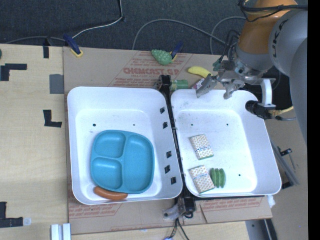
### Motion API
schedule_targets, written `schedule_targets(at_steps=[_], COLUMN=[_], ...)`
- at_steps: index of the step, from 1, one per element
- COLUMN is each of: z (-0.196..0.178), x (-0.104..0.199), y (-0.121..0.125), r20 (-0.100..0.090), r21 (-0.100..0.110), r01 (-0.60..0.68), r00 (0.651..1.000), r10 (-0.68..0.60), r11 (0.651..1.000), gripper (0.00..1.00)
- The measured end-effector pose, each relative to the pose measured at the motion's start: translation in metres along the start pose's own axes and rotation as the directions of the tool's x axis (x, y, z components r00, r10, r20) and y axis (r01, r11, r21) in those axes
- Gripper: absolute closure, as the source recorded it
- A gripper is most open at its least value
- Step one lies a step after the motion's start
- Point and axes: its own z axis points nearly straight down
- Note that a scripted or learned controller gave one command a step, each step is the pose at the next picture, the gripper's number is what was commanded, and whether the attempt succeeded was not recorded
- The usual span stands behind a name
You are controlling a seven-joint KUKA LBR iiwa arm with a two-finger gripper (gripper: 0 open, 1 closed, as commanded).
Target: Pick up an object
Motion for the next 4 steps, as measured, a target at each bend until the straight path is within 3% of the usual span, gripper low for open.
schedule_targets(at_steps=[1, 2, 3, 4], z=[0.055, 0.138, 0.137, 0.128], x=[-0.003, -0.001, 0.004, 0.004], y=[-0.070, -0.079, -0.097, -0.097], r20=[0.000, 0.000, 0.003, 0.004], r21=[0.002, -0.003, -0.008, -0.007], r01=[-0.002, -0.001, -0.002, -0.002], r00=[1.000, 1.000, 1.000, 1.000], r10=[0.002, 0.001, 0.002, 0.002], r11=[1.000, 1.000, 1.000, 1.000], gripper=[0.00, 0.00, 0.00, 1.00])
